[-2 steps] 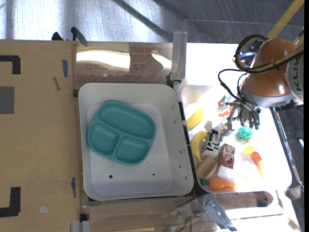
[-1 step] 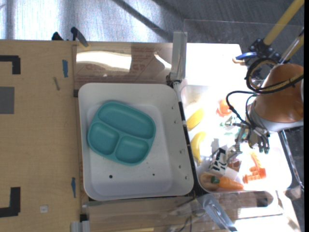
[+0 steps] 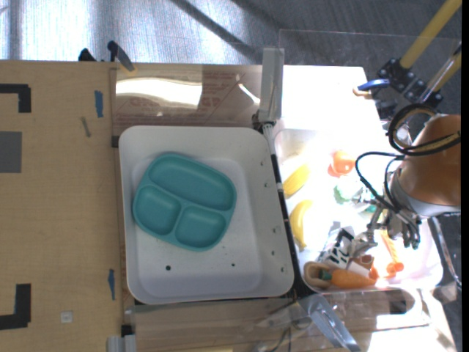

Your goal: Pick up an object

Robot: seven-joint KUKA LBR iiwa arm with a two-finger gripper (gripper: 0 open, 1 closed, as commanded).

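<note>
The gripper [image 3: 393,229] hangs over the right bin [image 3: 322,141]; open or closed, cannot tell.

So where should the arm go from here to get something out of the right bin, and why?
Probably a short move down and toward the carrot. The gripper sits over the right bin, near its lower end, with nothing seen held. The carrot lies just below and left of it, beside a black-and-white item. The two bananas are farther left, a longer reach.
</note>
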